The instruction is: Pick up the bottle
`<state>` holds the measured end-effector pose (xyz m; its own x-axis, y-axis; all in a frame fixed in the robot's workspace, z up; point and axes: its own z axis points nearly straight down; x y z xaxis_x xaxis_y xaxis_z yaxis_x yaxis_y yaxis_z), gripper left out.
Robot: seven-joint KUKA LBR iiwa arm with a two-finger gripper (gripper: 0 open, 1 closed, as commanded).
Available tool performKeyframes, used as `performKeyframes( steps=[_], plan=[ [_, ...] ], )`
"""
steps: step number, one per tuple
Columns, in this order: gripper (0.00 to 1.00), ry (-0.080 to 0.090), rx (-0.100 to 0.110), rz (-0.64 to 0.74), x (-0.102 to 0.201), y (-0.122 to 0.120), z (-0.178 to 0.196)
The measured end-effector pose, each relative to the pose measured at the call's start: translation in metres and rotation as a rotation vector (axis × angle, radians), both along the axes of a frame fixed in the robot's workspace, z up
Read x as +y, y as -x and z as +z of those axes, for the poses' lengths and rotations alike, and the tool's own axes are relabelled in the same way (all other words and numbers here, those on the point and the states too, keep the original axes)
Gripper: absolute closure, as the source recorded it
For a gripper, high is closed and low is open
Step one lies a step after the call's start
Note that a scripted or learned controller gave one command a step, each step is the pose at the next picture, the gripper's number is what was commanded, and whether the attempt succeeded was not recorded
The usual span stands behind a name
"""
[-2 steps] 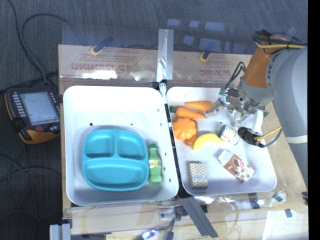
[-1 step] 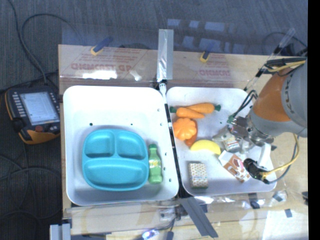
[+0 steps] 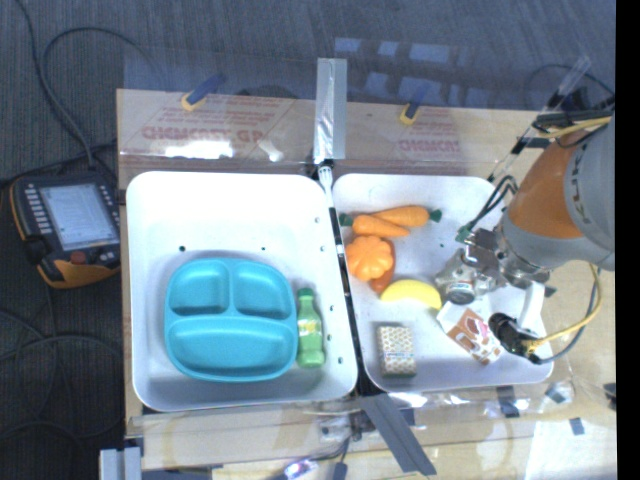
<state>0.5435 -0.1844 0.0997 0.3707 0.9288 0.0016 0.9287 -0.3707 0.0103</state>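
Observation:
A small green bottle [image 3: 309, 329] with a yellow label lies in the left bin [image 3: 150, 268], pressed against the right side of a blue divided plate [image 3: 232, 317] and close to the bin's right wall. My gripper [image 3: 463, 285] hangs over the right bin [image 3: 450, 190], far to the right of the bottle. It sits just right of a yellow fruit [image 3: 411, 293] and above a small red-and-white carton [image 3: 472, 334]. Nothing shows between the gripper's tips.
The right bin also holds two carrots [image 3: 392, 220], an orange pumpkin-like toy [image 3: 369, 257] and a tan patterned box [image 3: 397, 349]. A raised divider [image 3: 340, 268] separates the bins. A pendant [image 3: 65, 218] lies left of the bench.

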Motion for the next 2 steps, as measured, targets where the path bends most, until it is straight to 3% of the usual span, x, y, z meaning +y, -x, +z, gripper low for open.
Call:
performKeyframes(
  steps=[1,2],
  plan=[
    [1.00,0.002,0.007,0.317,-0.0041,0.0221,-0.0035],
    [0.00,-0.001,0.011,0.318,-0.0032,0.0234,-0.0060]
  ],
)
